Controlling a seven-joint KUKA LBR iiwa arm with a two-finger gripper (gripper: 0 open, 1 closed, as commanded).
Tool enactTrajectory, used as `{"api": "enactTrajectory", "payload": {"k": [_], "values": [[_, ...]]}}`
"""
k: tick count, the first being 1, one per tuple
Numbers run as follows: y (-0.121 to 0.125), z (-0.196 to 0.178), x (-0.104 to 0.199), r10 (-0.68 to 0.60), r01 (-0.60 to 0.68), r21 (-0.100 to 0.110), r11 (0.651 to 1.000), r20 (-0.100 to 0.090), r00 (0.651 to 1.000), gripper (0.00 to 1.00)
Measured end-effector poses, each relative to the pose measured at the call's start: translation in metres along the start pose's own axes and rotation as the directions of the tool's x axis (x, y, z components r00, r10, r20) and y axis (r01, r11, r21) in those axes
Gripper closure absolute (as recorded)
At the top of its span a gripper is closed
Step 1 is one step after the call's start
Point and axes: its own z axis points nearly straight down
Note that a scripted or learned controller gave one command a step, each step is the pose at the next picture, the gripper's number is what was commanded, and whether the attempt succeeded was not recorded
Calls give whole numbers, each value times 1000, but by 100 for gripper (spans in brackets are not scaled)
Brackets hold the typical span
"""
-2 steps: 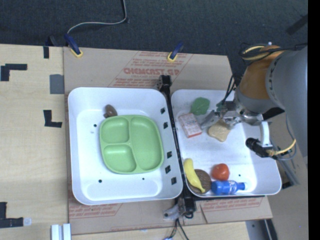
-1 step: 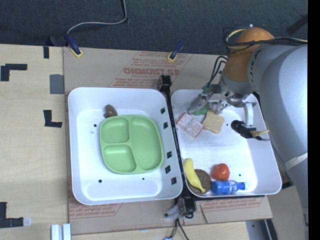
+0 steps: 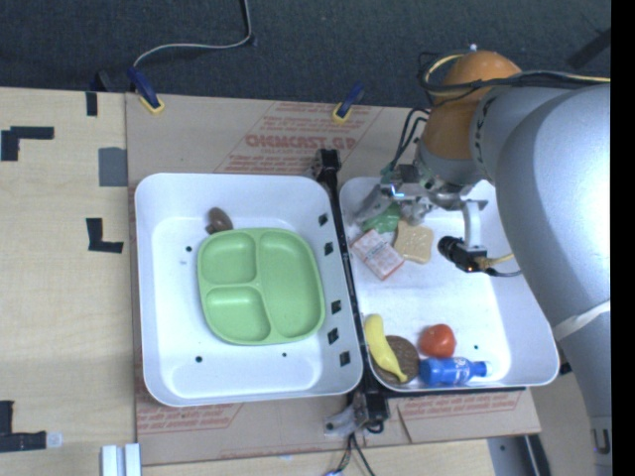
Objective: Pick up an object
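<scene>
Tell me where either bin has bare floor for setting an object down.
Left bin: bare strips left of and in front of the green divided plate; a small brown object sits behind it. Right bin: open middle floor between the cracker and tomato. Crowded near the gripper and front edge.

two white bins (image 3: 159,296), one green plate (image 3: 261,285), one banana (image 3: 381,345), one tomato (image 3: 438,340)

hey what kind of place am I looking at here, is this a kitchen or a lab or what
Most likely a robotics lab bench, not a kitchen. A grey arm reaches over two white bins clipped to cardboard, the food looks like toys, such as the banana and tomato, and a cable trails across the dark floor.
</scene>
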Motion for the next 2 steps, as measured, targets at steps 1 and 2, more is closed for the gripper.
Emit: {"api": "enactTrajectory", "payload": {"k": [1,2], "values": [[-13,0,-25,-1,1,-1,1000,-3,1000,0],[0,0,-7,0,0,0,1000,0,1000,0]]}}
